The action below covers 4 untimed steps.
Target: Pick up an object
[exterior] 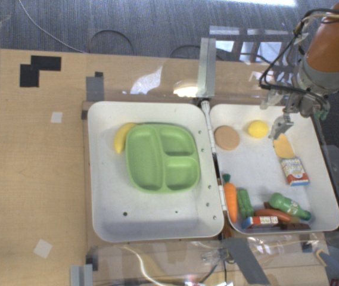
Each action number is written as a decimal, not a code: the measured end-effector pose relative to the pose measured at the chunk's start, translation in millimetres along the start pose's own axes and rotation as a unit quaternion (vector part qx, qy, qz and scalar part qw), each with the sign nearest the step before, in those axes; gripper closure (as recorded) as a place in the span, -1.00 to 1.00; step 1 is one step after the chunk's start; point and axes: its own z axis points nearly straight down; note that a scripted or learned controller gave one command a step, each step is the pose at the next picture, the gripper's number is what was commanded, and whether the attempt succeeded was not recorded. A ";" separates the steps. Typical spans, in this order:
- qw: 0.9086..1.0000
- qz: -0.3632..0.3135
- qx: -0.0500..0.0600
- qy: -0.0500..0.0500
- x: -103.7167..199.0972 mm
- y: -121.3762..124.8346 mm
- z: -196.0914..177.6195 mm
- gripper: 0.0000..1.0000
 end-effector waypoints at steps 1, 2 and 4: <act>0.996 0.084 0.001 -0.002 36.2 -55.0 101.9 -1.00; 0.982 0.191 0.001 -0.001 109.8 -53.8 101.5 -1.00; 0.983 0.185 0.001 -0.003 36.7 -55.8 28.5 -1.00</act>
